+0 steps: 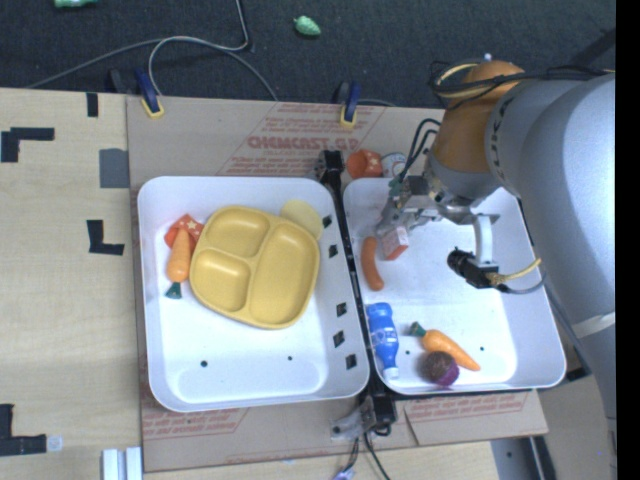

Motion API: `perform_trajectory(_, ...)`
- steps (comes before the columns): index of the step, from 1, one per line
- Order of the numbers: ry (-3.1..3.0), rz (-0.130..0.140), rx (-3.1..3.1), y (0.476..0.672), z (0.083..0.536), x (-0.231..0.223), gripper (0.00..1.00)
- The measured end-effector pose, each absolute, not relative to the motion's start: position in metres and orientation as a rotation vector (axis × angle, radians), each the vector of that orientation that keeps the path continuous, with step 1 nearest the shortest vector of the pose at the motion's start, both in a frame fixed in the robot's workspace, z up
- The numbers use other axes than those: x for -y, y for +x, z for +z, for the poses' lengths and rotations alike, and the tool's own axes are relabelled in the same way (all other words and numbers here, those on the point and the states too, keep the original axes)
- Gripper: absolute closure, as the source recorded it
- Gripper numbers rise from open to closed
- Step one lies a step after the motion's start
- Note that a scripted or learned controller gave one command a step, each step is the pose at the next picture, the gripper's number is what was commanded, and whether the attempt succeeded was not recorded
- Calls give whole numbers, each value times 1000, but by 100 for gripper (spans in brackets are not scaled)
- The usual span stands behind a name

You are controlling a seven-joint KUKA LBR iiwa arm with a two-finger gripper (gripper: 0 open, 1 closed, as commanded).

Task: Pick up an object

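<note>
While the gripper hung low in the right bin, I couldn't tell if it was gripping anything, so don't log a pick off this frame. A small red-and-white object sat right under the tool, touching or nearly so; whether it was actually pinched wasn't resolvable.

Candidates you had in that bin: the sausage at about 9 o'clock of bin centre, just beside the red-and-white piece; the blue bottle at 7 o'clock; the carrot and purple ball touching at 6 o'clock. The left bin held a yellow divided plate with a second carrot at its 9 o'clock.

My advice: you'd have wanted the tool centred over the red-and-white piece, clear of the sausage, and a straight vertical lift, then a check for daylight under the object.

Pose: the arm came in from 3 o'clock, orange band up near the bin's 12 o'clock edge, wrist pitched down toward 8 o'clock.
</note>
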State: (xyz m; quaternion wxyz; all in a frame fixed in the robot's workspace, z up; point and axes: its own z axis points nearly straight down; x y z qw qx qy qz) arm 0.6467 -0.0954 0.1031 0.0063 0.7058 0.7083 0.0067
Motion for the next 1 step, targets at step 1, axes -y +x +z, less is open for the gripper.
perform_trajectory(1,2218,1,-2225,631,185,16,100)
